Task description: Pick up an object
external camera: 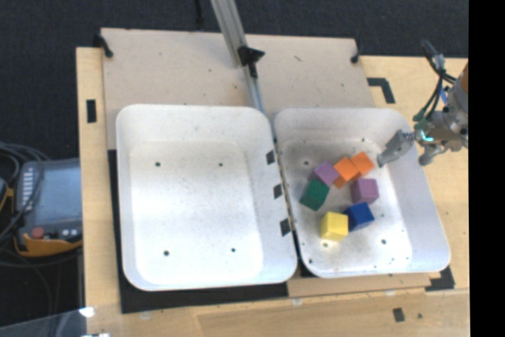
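The yellow cube (334, 225) lies nearest in the right bin (422, 241), then blue (360, 215), green (314, 194), two purple and two orange cubes (353, 167). Farther right, the jaws (412, 147) hang released, empty, just beside the orange cubes.

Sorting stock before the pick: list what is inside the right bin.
The right bin holds seven blocks: two orange, two purple, green, blue and yellow. They sit clustered; anything beneath them is hidden.
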### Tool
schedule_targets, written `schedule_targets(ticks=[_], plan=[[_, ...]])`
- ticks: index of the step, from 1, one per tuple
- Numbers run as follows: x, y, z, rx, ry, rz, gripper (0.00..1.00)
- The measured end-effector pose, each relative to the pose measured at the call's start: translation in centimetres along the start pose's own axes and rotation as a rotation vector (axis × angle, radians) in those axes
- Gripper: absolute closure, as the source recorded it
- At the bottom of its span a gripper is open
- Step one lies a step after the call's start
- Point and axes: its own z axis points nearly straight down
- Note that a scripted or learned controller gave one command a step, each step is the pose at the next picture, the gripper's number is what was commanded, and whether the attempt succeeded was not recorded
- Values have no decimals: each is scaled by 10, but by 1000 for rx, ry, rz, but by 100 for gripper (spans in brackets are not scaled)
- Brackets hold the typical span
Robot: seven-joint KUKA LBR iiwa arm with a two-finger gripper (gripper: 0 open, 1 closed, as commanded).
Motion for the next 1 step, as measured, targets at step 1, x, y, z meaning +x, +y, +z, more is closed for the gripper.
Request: schedule_targets(ticks=[1], plan=[[0,1,-3,-5,-1,0,0]])
